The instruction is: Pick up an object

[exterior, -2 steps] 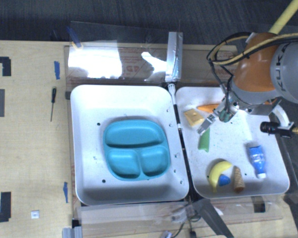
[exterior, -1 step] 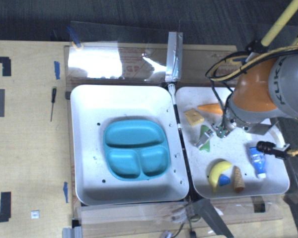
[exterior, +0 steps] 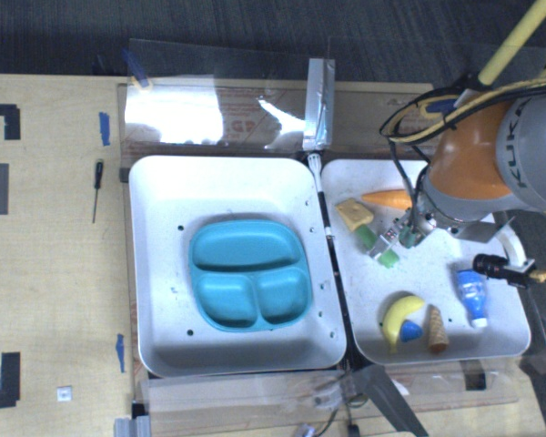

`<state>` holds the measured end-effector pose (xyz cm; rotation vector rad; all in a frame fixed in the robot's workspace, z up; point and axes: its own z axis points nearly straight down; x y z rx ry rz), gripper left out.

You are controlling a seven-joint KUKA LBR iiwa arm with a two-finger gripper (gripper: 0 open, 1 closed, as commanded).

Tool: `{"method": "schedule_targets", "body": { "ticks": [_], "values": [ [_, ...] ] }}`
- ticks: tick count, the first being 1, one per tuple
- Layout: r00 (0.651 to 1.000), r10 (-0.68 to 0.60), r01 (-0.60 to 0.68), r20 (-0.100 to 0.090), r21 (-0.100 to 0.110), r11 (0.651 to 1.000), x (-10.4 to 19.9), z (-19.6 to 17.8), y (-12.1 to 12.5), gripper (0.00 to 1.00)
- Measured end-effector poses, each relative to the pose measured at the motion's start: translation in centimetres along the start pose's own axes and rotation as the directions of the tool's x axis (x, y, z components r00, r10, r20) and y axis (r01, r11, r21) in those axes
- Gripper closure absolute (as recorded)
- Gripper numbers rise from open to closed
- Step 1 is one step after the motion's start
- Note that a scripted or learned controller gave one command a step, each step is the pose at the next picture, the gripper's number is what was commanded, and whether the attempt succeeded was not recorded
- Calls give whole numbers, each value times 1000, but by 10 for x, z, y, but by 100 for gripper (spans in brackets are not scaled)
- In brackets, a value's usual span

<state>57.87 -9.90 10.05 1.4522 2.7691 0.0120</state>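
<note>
Carrot lies horizontal, tip toward left bin; fingers just below, state unclear.

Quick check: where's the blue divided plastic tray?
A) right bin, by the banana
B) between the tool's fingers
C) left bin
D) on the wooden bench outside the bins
C. The blue divided plastic tray lies flat in the middle of the left white bin, apart from the arm's tool over the right white bin.
</note>
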Motion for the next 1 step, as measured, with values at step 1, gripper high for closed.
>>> {"method": "schedule_targets", "body": {
  "ticks": [1],
  "values": [
    [961,278,-278,-4,9,961,44,-86,44,100]
  ]
}}
